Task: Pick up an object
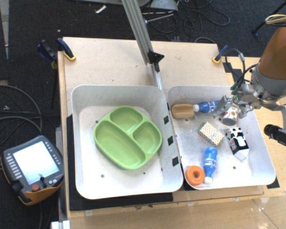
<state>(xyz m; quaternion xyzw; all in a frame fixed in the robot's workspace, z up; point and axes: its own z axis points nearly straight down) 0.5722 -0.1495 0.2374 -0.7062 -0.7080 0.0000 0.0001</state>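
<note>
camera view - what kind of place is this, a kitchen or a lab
Most likely a robotics lab: a grey and orange arm reaches over two white bins on a clamped bench, a teach pendant sits beside it, and loose cables lie on the floor.

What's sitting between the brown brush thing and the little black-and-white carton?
In the camera view, a checkered orange-and-white box lies between the brown brush and the black-and-white carton, in the right bin.

The arm (276, 51) enters from the right side of the camera view, with the orange band uppermost and the grey wrist section directly below it. The wrist angles down and leftward to the pincer (230, 109), which sits at the arm's lowest point.
</note>
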